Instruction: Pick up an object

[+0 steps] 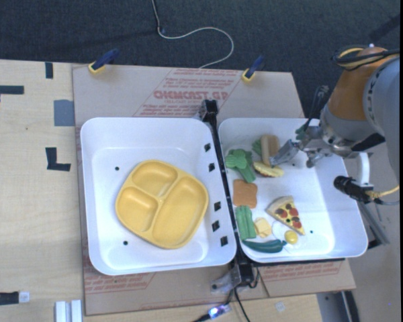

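Observation:
The right bin (336, 220) holds several toy foods: a tan roll (269, 143), a yellow banana (269, 171), green broccoli (238, 159), a toast slice (244, 194), a pizza slice (284, 211), a green cucumber (245, 221) and a dark green pepper (263, 245). My gripper (296, 157) hangs low over the upper middle of this bin, just right of the roll and banana. Its fingers are spread open with bare bin floor between them. One fingertip (281, 155) is close to the roll.
The left bin (97, 180) contains a yellow divided plate (162, 203). A black divider (218, 180) runs between the two bins. The grey arm with its orange band (352, 92) enters from the right. A cable (195, 32) lies behind the bins.

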`<state>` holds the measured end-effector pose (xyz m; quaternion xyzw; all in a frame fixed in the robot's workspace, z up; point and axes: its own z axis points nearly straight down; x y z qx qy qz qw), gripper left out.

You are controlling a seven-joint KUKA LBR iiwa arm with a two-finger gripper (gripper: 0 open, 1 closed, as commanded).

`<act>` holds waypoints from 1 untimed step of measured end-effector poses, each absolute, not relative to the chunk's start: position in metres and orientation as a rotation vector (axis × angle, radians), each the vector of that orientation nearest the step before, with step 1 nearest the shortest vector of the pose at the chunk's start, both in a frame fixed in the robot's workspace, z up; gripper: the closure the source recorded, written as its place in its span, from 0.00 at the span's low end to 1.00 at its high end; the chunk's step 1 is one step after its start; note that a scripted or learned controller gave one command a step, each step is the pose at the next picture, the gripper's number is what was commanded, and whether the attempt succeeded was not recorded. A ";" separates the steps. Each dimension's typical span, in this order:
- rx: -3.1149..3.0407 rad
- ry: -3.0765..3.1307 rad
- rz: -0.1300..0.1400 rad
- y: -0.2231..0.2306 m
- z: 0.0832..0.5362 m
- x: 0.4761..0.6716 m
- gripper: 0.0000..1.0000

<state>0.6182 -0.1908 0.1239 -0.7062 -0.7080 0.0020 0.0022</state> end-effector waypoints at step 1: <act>-2.231 -2.230 -0.013 -0.191 0.089 0.623 0.00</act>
